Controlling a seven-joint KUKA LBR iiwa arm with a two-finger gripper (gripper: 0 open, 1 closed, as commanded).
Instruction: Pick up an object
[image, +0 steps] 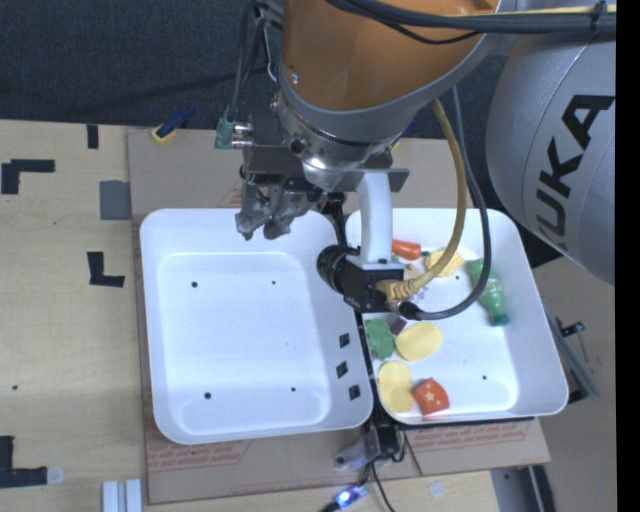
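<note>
Camera view puts our gripper (266, 222) above the far rim of the left bin (160, 300), its fingers drawn close together with nothing between them. We judge it is off target, since the objects, among them a yellow piece (419, 341) and a red block (431, 397), sit clustered in the right bin (535, 330).

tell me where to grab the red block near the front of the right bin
Grip the red block across its left and right faces, coming straight down. It lies low by the yellow piece, so pinching front to back may be safer; its far side looks clear.
</note>
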